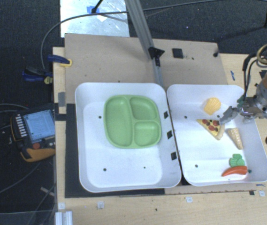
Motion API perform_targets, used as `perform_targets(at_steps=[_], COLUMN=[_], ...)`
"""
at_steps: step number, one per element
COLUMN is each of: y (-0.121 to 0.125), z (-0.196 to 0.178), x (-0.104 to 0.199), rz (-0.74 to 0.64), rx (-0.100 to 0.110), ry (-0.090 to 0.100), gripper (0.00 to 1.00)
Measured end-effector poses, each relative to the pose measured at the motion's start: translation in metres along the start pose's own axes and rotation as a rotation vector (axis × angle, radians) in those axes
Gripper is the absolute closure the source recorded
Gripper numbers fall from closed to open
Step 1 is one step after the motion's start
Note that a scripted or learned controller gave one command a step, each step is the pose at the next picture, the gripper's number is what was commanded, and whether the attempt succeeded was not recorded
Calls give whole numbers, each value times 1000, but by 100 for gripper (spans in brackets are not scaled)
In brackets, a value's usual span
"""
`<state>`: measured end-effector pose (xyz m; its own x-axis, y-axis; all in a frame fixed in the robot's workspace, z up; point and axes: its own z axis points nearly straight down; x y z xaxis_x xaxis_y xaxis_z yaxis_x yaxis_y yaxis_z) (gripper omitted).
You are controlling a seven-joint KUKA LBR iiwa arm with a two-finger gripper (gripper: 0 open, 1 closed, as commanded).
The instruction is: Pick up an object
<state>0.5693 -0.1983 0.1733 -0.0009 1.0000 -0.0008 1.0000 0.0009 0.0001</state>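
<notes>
Arm came in from the right edge with the gripper (228, 115) low over the right bin (189, 172), tip pointing left and sitting just beside the pizza slice (212, 126), near its upper right edge. Whether the tool was released or clenched couldn't be told, too small and blurred at the tip. Nothing visibly held. Candidate objects all lay in the right bin: pizza slice mid-bin, yellow ridged piece (212, 105) just above it, pale cone-shaped piece (236, 137) just right of the slice, carrot (235, 168) near the bin's lower right corner. Left bin (88, 172) carried only the green divided plate (133, 121), well apart from the gripper. Step looked like the approach or descent onto the pizza slice, grasp not yet made. Next move would call for centring over the slice rather than its edge, then closing and lifting straight up. The slice looked flat, so a pinch could easily slip off. The cone piece close by could get nudged if the descent ran to the right.
</notes>
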Motion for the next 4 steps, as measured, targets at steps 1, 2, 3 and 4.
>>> perform_targets(at_steps=[1, 2, 3, 4], y=[-4, -2, 5, 6], z=[57, 43, -7, -71], x=[4, 3, 11, 6], rz=[-1, -1, -5, -4], rx=[-6, -12, -6, -8], ry=[-2, -3, -1, -2], gripper=[0, 100, 100, 100])
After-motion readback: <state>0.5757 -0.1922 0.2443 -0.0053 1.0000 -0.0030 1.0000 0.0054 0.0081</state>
